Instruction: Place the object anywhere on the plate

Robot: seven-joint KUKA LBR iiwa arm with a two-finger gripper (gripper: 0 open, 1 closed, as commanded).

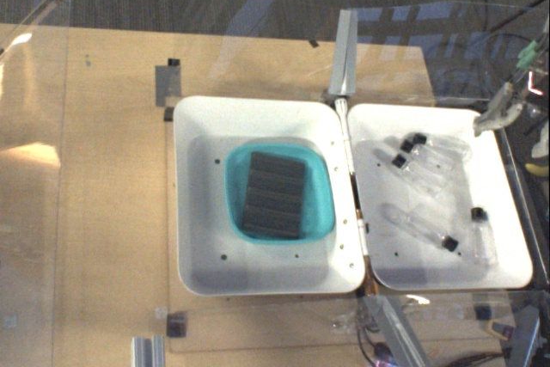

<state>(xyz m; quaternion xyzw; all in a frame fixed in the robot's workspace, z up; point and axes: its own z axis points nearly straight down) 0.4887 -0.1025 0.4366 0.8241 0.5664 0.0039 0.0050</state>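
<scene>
So here's where it sits: the dark grey ribbed rectangular block (pixel 275 195) lies flat on the turquoise square plastic plate (pixel 320 185), which rests in the middle of the left shallow white bin (pixel 198 211). The block is fully inside the plate's rim, turned a touch off square, with turquoise showing on all sides. Going by that, I'd call the placing done if the block is the object meant.

The gripper (pixel 498 114) is way over at the far right corner of the right shallow white bin (pixel 507 262), well apart from the plate. It's just a pale sliver at the frame edge, so I honestly can't tell whether it's spread or closed, and nothing is visibly clamped in it.

What could go sideways, in my opinion:

- If the program runs another pick on the left bin, it could snag the block and drag it back off, or bump the plate, which looks light and loose in the bin.
- The right bin holds a few clear plastic tubes with black caps (pixel 417 139), scattered apart. If one of those is the real target, it's a nasty grab: see-through, round, likely to roll or squirt out of a pinch.
- A tube dropped onto the ribbed block could roll off over the rim.
</scene>
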